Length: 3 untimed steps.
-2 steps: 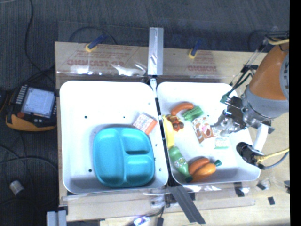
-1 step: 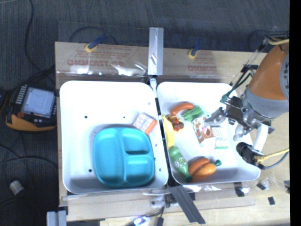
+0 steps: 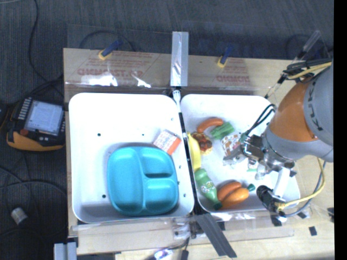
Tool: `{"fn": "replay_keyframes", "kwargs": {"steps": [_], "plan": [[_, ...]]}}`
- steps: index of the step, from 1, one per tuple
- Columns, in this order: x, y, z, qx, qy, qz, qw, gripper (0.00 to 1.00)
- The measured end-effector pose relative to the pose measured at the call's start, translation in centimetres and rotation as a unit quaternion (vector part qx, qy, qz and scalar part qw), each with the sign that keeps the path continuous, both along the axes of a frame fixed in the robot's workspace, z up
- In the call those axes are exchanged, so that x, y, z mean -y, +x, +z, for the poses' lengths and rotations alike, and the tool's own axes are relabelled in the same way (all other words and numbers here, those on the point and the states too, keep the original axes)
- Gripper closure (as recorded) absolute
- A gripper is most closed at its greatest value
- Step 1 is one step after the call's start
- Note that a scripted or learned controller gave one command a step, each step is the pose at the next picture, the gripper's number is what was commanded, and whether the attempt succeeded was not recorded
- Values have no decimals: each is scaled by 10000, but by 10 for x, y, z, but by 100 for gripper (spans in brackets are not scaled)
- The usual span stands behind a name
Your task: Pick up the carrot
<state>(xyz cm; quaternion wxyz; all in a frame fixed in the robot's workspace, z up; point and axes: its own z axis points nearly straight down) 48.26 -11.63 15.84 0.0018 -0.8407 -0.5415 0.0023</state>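
The carrot (image 3: pixel 209 124), a slim orange piece with a green leafy end (image 3: pixel 223 129), lies near the back of the right bin (image 3: pixel 227 101). My gripper (image 3: pixel 245 148) hangs low in the middle of that bin, to the right of and in front of the carrot and apart from it. It sits right beside a small white and red packet (image 3: pixel 231 143). The wrist and its cables hide how the gripper's tips stand.
A chunky orange vegetable (image 3: pixel 234 193) lies at the right bin's front, beside a green bottle (image 3: pixel 205 181). A banana (image 3: pixel 194 151) and a dark red item (image 3: pixel 204 142) line its left wall. The left bin (image 3: pixel 97 112) holds a teal divided plate (image 3: pixel 143 181) and a small orange box (image 3: pixel 166 141).
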Motion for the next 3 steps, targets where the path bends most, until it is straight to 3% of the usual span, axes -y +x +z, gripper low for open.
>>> {"fn": "replay_keyframes", "kwargs": {"steps": [1,2,3], "plan": [[-18,2,-69,54,-13,-613,9981,0],[-19,4,-60,67,-4,-606,9981,100],[26,60,28,5,-18,282,9996,100]]}}
